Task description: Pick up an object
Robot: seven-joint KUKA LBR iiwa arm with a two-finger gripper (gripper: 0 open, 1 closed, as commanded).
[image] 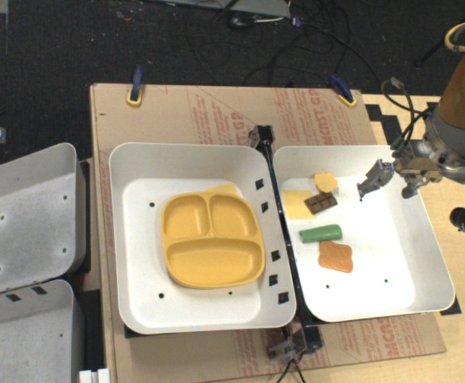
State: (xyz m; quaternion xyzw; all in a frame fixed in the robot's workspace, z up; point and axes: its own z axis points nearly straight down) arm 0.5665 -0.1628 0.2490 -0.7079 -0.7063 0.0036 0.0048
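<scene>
Fingers (373, 181): two dark prongs on the grey arm's gripper (390, 179), spread apart, nothing between them; poised over the upper right of the right-hand shallow white bin (423, 238).

Candidate items, same bin, left of the fingers: small tan round biscuit-like piece (325, 183), nearest; dark brown rectangular block (321, 203) lying partly on a pale yellow flat square (296, 204); green cylindrical piece (321, 233); orange flat wedge (336, 256).

Step in hand, as judged: approach, no grasp yet. Next move calls for travel leftward and descent over one item.

Surroundings: left-hand white bin (136, 174) with a yellow three-compartment plastic tray (213, 241); cardboard-covered tabletop (184, 110).

Obstruction: the brown block and yellow square overlap; the central divider stands near them.
</scene>
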